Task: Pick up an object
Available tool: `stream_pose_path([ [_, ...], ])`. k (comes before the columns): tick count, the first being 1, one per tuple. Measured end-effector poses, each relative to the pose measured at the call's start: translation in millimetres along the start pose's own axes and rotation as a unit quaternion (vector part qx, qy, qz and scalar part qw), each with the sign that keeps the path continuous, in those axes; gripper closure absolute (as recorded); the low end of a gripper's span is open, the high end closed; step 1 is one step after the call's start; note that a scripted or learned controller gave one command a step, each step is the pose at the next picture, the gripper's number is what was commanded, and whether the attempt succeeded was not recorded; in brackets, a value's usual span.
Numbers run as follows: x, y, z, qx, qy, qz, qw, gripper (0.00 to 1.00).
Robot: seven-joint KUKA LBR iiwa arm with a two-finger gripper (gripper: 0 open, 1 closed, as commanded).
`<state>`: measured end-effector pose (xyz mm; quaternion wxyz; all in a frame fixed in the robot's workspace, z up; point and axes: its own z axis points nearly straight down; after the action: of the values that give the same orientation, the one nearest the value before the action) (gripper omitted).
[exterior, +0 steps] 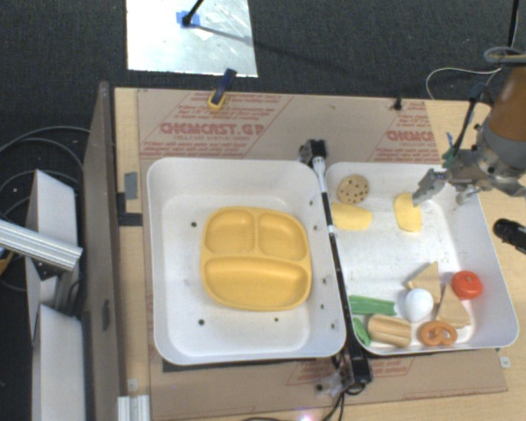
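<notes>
The worktop [245, 121] is a brown board printed with red lettering, set on dark carpet, with a shiny sheet [191, 23] lying beyond its far edge and cables off to the left. Two shallow white bins sit side by side on it: the left bin [171, 235] carries a yellow divided plate [255, 259], the right bin [486, 253] holds the loose items. The end effector [445, 182] hangs over the far part of the right bin with its fingers spread apart and nothing between them. A pale yellow piece [408, 212] lies on the bin floor just beside the nearer fingertip, slightly toward the left. Farther left are a round cookie [352, 188] and a yellow wedge [351, 218]. Well apart, in the near corner, cluster a white egg [417, 304], a red tomato [466, 284], a pretzel [437, 333], a bread roll [388, 329] and a green pod [371, 305].
</notes>
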<state>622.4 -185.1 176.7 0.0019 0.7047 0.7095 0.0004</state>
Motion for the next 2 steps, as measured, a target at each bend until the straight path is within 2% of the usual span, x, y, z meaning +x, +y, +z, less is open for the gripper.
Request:
stream_pose_path([
  [1, 18.9, 13.3, 97.0, 0.002, 0.001, 0.000, 1.0000, 0.00],
  [2, 17.6, 15.2, 80.7, -0.001, 0.001, 0.000, 1.0000, 1.00],
])
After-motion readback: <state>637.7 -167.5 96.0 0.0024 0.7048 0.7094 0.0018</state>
